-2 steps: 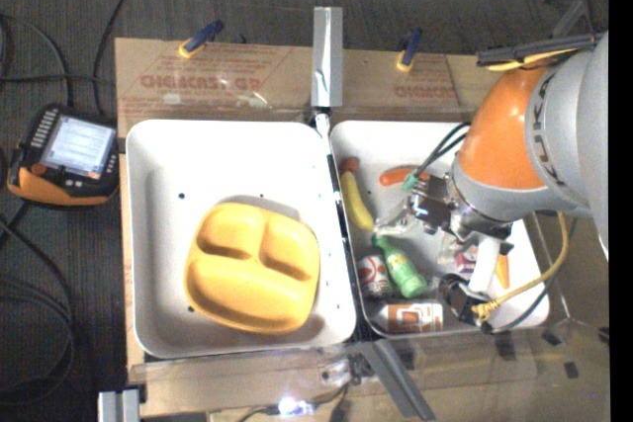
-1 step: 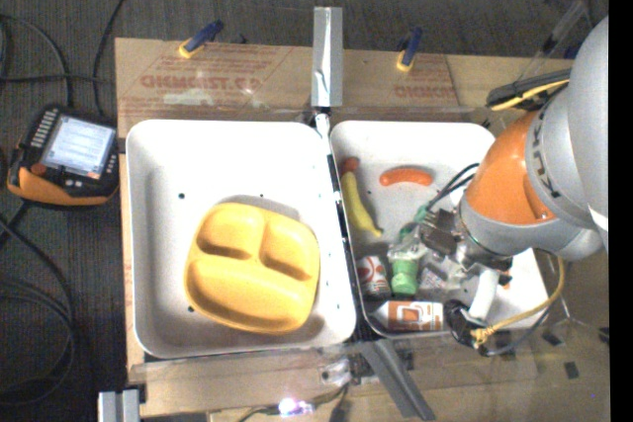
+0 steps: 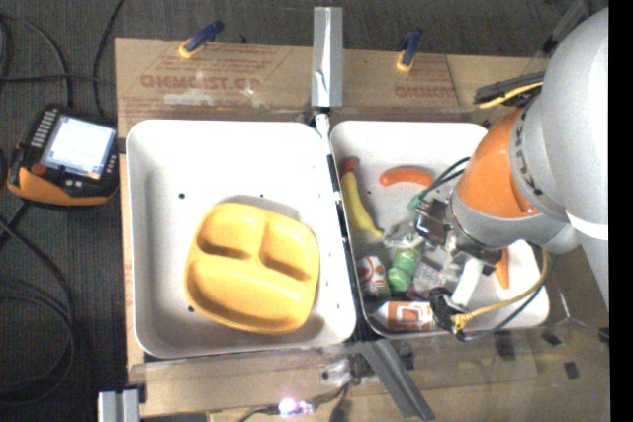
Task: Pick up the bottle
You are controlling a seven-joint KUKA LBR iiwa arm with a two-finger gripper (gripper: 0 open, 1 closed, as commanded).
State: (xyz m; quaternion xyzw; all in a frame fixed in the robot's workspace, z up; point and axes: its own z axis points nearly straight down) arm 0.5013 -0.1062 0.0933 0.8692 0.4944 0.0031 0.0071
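A small green bottle (image 3: 404,269) lies in the right bin (image 3: 465,135), near its front left part, among other items. My gripper (image 3: 425,247) hangs low over the clutter, just to the right of and slightly above the bottle, and seems to touch or overlap its upper end. The grey wrist and orange band (image 3: 499,178) hide the middle of the bin behind the gripper. Nothing shows whether the bottle sits inside the gripper.
The right bin also holds a banana (image 3: 356,203) along its left wall, an orange curved piece (image 3: 406,176), a small red-and-white can (image 3: 373,274), an orange-and-white container (image 3: 404,314) at the front and an orange item (image 3: 502,269). A yellow divided plate (image 3: 257,264) lies in the left bin (image 3: 158,212).
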